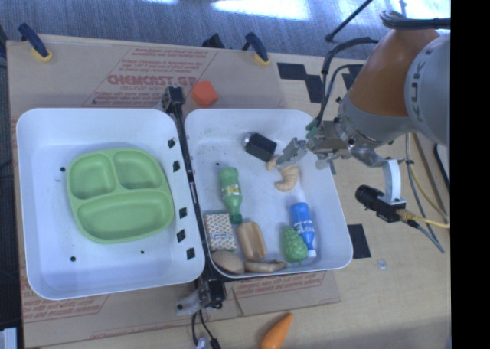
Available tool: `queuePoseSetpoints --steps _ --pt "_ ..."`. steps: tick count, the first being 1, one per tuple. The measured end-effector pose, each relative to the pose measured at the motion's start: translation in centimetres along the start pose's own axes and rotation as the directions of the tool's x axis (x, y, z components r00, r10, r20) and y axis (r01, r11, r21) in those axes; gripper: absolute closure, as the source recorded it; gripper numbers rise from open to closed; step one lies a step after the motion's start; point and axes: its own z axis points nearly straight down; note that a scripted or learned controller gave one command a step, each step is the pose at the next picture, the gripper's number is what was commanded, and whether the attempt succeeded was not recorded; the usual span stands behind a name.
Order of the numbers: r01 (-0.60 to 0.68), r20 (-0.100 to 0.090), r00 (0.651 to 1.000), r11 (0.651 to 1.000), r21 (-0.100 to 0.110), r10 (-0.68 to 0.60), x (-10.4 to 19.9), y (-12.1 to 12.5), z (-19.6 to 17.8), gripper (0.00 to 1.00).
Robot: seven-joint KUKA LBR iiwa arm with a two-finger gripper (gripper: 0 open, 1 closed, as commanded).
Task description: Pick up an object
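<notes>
So the arm (398, 72) comes in from the right and its gripper (285, 156) hangs over the right bin (325, 187), just above a tan croissant-looking piece (288, 178) and next to a small black block (261, 145). Further down that bin: a green bottle (230, 193), a blue and white bottle (303, 226), a bumpy green thing (292, 243), a checkered packet (220, 229) and some bread-like bits (251, 240). The left bin (38, 141) has a green divided plate (119, 194). An orange cube (204, 94) and a carrot (276, 331) sit out on the desk (398, 294).

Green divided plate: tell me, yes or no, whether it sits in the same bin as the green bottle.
No. The green divided plate lies in the left bin, while the green bottle lies in the right bin.
</notes>
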Motion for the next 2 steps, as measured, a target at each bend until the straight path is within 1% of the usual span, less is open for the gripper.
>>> queuePoseSetpoints --steps 1,2 --pt "-0.001 0.001 1.0 1.0 -0.004 0.001 4.0 1.0 13.0 0.0" --pt "-0.008 0.024 1.0 1.0 -0.02 0.008 7.1 1.7 13.7 0.0"
